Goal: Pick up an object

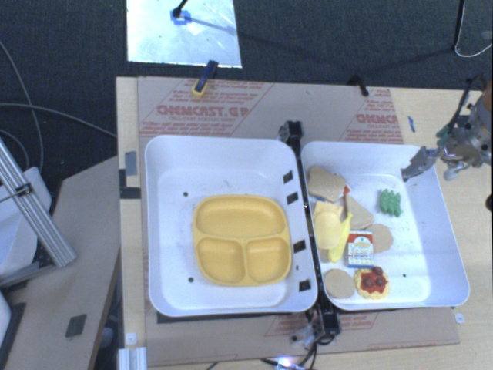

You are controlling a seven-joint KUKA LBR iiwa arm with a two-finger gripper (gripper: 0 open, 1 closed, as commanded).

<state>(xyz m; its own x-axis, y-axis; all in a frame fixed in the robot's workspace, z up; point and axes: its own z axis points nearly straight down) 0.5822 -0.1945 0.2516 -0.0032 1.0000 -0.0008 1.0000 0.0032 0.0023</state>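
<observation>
The right bin (439, 245) holds several toy foods. Among them are a tan bread slice (326, 182), a yellow fruit (330, 226), a small green piece (390, 201), a red and white carton (360, 249), a round cookie (338, 283) and a tart with red berries (371, 282). My gripper (436, 165) hangs over the bin's far right corner, up and to the right of the green piece. Its fingers stand apart with nothing between them, so it is open.
A yellow divided tray (242, 238) lies in the left bin (169, 176). A black divider (302, 206) runs between the two bins. A yellow and blue tool (204, 78) lies on the cardboard behind the bins.
</observation>
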